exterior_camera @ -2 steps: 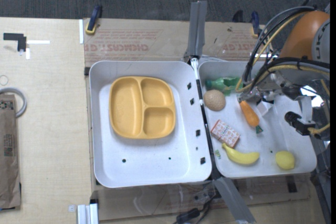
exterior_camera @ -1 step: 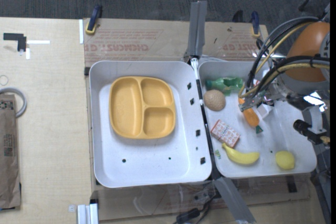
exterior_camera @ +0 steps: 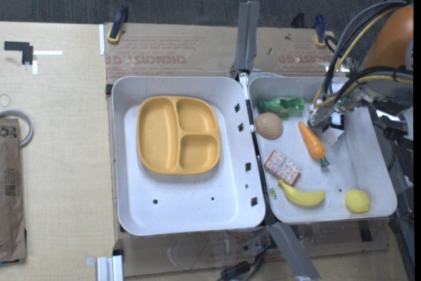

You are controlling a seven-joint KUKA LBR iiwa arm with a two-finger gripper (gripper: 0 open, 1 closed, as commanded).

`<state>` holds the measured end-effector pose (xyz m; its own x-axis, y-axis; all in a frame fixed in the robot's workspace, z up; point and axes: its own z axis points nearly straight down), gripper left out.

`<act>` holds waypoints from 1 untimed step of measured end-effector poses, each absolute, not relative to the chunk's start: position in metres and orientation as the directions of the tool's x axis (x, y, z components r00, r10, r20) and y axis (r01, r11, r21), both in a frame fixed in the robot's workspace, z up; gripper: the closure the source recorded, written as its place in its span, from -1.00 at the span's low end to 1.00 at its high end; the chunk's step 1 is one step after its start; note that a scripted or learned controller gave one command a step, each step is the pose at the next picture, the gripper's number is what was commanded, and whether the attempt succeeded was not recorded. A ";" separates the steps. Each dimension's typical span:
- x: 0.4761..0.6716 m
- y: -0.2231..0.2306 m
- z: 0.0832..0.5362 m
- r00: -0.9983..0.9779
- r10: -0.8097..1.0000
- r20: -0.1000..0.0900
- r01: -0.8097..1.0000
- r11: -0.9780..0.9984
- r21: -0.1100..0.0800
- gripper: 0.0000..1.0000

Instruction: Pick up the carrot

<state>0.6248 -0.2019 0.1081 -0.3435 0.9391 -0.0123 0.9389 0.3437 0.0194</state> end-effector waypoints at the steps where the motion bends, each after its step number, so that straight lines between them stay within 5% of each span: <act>1: 0.602 -0.148 0.132 -0.214 0.977 -0.001 0.977 0.214 -0.001 -1.00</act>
